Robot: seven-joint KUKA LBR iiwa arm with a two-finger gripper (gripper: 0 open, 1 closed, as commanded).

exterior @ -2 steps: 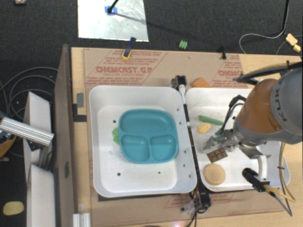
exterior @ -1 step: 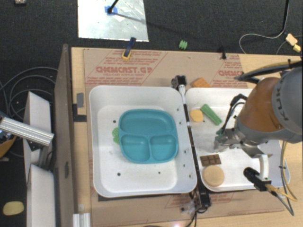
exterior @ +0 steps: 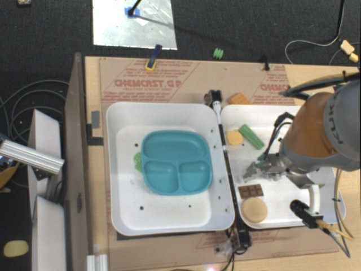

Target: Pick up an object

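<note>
Where the bench meets the left of the camera view, two shallow white plastic bins sit side by side on a sheet of printed brown cardboard. The left bin has rounded corners and smooth matte walls. In it lies a teal plastic divided tray, glossy, with one wide compartment above two smaller ones. A small green object peeks out from under the tray's left edge. A broad bare margin of bin floor runs around the tray on all sides.

The right bin holds several small toy foods. A round yellowish disc lies near the dividing wall, with a green elongated block tilted just beside it. Lower down lie a brown segmented chocolate bar and, just below it, a round tan biscuit-like disc, near the bin's front rim. An orange wedge rests on the cardboard behind this bin.

The gripper hangs low over the right bin's floor, between the green block and the chocolate bar; its thin metal fingers look spread, with nothing between them. The arm's orange band and grey wrist cover the bin's right half.
</note>
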